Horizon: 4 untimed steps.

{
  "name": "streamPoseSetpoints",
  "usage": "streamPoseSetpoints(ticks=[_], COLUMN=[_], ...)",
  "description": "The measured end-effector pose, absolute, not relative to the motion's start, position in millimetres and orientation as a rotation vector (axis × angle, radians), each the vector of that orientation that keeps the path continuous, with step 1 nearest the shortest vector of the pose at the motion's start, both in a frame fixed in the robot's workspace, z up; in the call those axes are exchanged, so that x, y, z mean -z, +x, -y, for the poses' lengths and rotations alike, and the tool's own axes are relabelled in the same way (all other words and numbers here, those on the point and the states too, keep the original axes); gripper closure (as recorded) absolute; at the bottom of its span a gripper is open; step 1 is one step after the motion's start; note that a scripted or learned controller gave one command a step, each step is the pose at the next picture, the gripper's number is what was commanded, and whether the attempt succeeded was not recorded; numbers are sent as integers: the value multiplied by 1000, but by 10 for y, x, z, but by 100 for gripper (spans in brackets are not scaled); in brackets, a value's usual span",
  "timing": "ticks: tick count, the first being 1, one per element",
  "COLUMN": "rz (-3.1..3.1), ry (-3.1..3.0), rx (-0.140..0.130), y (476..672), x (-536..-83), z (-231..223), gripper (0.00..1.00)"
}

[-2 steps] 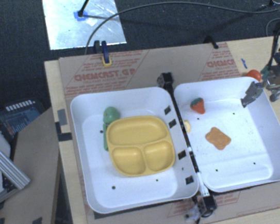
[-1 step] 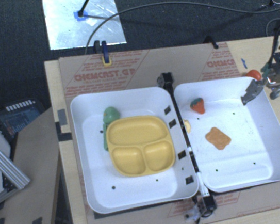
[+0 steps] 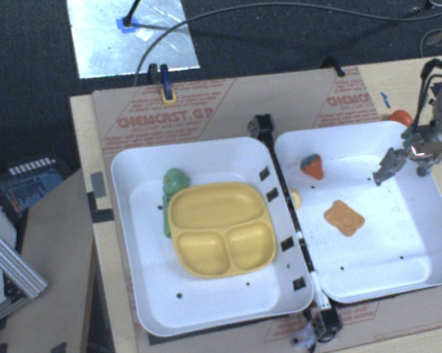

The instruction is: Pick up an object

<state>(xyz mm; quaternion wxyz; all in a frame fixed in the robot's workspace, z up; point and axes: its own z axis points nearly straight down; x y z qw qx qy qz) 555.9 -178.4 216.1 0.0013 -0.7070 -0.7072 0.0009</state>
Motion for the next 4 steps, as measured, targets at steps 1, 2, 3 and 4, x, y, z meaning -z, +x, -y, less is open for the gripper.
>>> streamPoseSetpoints(ticks=[1, 2, 3, 4], rz=[2219, 2220, 2225, 2229], ry=[-2218, -2220, -2224, -2222], rx=[-3, -1, 3, 4], y=[5561, 5481, 5500, 5503], x=[-1532, -1076, -1210, -1645], z=[1760, 1773, 1779, 1792], gripper=[0, 0, 100, 100])
